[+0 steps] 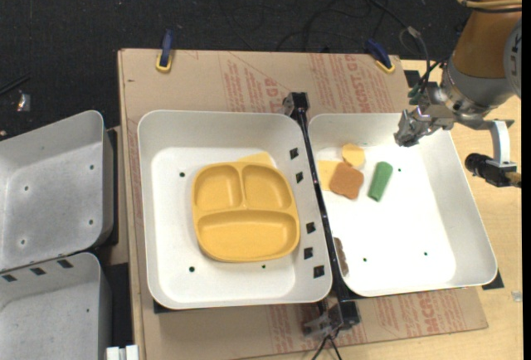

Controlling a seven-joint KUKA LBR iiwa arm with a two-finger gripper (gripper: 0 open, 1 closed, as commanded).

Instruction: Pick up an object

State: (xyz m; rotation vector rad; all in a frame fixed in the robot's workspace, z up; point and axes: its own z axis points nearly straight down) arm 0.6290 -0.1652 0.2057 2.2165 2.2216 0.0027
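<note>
Dark floor with cables lies beyond my surface (216, 72), a cardboard-topped board carrying two white bins side by side.

My claw (408, 134) hangs over the far right corner of the right bin (431, 267), near its far rim; I cannot tell whether it is apart or together, and nothing shows in it. In that bin's far left part sit a green block (380, 181), a brown piece (346, 181) just beside it, and a small yellow piece (353, 155) touching the brown one's far edge. The near half of that bin's floor is open room. A yellow divided plate (246, 213) fills the middle of the left bin (166, 267). Black clips (309, 226) line the rims where the bins meet. Two blue clamps (166, 51) grip the surface's far edge.
</note>
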